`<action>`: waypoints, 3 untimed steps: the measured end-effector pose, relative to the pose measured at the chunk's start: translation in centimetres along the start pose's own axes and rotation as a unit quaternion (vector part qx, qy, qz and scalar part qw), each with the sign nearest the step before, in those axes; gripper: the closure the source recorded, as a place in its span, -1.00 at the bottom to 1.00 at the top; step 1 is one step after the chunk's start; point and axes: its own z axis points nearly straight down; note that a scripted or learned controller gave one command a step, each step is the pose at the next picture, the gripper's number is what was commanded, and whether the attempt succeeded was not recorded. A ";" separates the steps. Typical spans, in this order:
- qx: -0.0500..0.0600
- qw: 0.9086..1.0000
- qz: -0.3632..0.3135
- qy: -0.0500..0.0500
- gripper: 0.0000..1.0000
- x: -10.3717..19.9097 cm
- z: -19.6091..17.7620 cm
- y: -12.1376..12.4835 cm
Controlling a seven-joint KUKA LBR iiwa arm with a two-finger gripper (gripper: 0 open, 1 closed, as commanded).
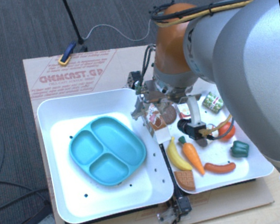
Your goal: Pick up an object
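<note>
On the left, a blue plate with three parts lies in the left bin. Just to the right of the blue plate is the wall where the two bins meet, and the end effector hangs right above that wall, at the left end of the right bin. A small brown and white thing sits right at the end effector, but it is hard to see what it is. I cannot tell if the end effector is grabbing it or is let go, because the big grey arm and its orange band cover much of that spot.

Further right from the blue plate lie the toy foods. A yellow banana and an orange carrot lie just below the end effector, side by side, both pointing up and down the bin. A red sausage and a green pepper lie past the carrot. The banana looks like the nearest easy pick; the end effector needs to go down and a bit right.

The arm hides the back of the right bin.
</note>
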 end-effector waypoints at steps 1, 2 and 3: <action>0.001 1.000 0.001 -0.001 1.00 -0.2 -1.0 0.0; -0.001 1.000 0.000 -0.001 1.00 4.4 -7.5 6.3; 0.002 1.000 0.002 -0.001 1.00 1.2 -2.2 1.9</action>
